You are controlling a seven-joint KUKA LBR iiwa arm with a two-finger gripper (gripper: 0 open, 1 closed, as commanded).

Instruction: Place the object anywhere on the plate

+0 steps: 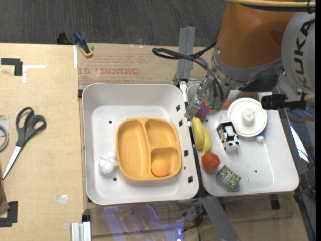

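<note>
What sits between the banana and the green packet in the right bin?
Camera view: a red tomato lies between the banana and the green packet.

We are seeing the arm (261, 29) running off the top and right edges. It is covering the right bin's (281, 182) far corner. We are unable to read whether the gripper (200, 102) is open. At the left edge, a grey ring (2, 137) is being cut off.

Scissors (22, 129) at far left on the wooden bench (40, 185). Cardboard sheet (125, 67) at upper centre. In the right bin (281, 179): banana (201, 134), tomato (210, 160) just below, green packet (228, 177), black-and-white box (228, 136), round white lid (249, 117). Crumpled white wad (107, 163) at left bin's (95, 104) lower left.
</note>
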